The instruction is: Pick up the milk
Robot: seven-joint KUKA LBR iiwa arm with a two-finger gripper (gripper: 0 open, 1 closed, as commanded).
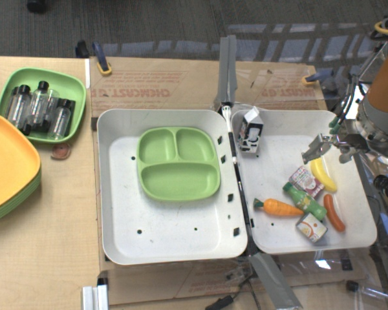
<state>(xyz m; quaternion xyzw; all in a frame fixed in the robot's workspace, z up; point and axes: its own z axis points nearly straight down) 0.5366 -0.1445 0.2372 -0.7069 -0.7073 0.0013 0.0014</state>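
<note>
The table [45, 237] carries two shallow white bins side by side. The left bin [116, 225] holds a green divided plate [178, 163]. The right bin [278, 237] holds the milk [250, 132], a small black-and-white carton standing upright near the bin's far left corner, just beside the divider between the bins. Nearer the right side of this bin lie a banana [324, 174], a carrot [279, 207], a green bottle [306, 199], a red sausage [334, 212] and two small packets. The arm reaches in from the right, and its gripper [328, 146] hovers over the right bin, just above the banana and well apart from the milk, with fingers spread and nothing between them.
</note>
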